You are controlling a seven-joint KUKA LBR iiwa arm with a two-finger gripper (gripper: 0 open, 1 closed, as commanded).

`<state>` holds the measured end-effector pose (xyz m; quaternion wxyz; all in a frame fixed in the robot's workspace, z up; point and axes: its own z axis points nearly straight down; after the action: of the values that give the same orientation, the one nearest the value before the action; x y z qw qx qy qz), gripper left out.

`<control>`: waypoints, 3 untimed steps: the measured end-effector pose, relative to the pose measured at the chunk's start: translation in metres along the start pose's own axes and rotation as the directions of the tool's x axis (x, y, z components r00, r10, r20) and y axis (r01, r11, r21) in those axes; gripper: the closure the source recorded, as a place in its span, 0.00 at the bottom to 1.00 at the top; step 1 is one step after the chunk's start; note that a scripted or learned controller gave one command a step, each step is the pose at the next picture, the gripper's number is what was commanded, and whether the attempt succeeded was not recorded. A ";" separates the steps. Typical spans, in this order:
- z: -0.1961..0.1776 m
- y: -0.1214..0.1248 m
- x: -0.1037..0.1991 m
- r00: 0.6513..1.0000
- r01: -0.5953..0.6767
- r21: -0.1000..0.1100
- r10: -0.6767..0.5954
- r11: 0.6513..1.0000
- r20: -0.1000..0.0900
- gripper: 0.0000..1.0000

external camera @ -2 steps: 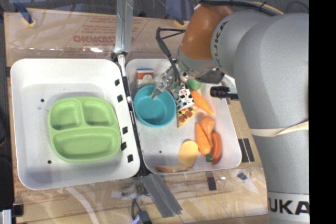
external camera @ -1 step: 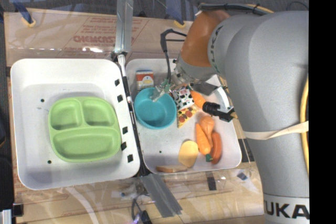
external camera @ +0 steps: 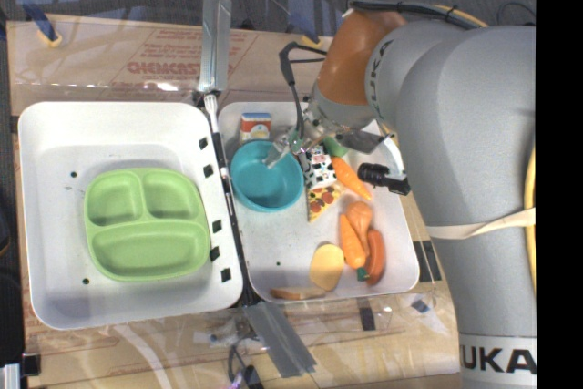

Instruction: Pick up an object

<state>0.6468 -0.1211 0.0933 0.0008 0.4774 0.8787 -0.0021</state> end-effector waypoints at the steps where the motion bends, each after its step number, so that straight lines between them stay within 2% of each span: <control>1: 0.004 0.001 0.003 1.000 0.002 0.002 -0.002 1.000 -0.007 0.00; 2: 0.006 -0.006 0.019 0.996 0.084 0.004 -0.084 0.996 -0.010 0.00; 3: -0.004 -0.006 0.016 0.996 0.090 0.009 -0.090 0.996 -0.006 1.00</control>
<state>0.6329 -0.1111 0.0977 -0.0040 0.4373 0.8993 -0.0050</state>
